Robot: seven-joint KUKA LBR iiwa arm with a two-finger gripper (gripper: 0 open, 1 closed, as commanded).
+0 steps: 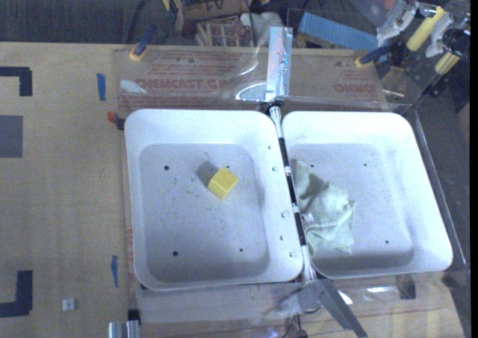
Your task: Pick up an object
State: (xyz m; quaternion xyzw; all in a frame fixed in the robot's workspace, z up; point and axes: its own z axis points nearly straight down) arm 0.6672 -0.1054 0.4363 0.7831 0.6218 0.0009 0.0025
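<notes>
Two white bins side by side on a wooden bench, each with one thing inside.

The left bin [149,135], in the middle of the frame, holds a small yellow block [222,183] resting on its floor a little above and right of the bin's centre, apart from every wall. The right bin [388,135] holds a crumpled pale cloth [326,214] bunched against its left wall, just beside the seam where the two bins meet, and spreading toward the lower middle of that bin. The block and the cloth are well apart, with the shared rims between them. Behind the bins, toward the top of the frame, a clear plastic sheet [194,79] lies over printed cardboard. Whether the gripper's fingers are released or clenched cannot be told.
</notes>
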